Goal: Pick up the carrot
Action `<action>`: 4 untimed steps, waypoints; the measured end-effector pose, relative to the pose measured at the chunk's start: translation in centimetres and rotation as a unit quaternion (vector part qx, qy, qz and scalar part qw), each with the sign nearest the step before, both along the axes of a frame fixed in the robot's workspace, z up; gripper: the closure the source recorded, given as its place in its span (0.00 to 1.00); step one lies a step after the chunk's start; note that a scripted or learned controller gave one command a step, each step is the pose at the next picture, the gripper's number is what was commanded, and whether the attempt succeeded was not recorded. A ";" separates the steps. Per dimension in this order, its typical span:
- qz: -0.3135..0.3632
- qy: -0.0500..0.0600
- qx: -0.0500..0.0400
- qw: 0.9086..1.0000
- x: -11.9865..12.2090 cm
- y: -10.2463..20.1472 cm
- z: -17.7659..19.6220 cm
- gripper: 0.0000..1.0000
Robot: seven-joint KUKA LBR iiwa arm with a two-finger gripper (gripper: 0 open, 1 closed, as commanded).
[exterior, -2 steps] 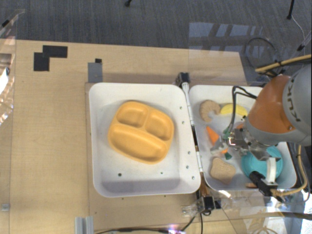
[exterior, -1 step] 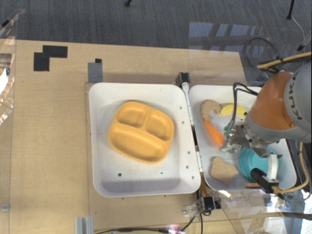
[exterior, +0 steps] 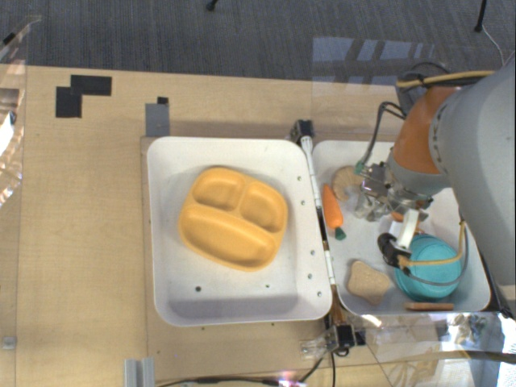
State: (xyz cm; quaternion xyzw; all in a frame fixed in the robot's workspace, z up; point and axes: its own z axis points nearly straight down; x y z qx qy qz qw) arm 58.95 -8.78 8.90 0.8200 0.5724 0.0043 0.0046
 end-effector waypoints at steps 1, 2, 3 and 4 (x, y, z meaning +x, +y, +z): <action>0.001 0.001 0.000 1.000 -0.1 0.0 -0.1 0.00; -0.019 0.002 0.004 1.000 -3.8 8.8 9.9 0.00; 0.098 0.005 0.000 0.995 -5.8 1.2 9.6 0.00; 0.109 0.007 0.003 0.994 -9.7 9.1 9.5 0.00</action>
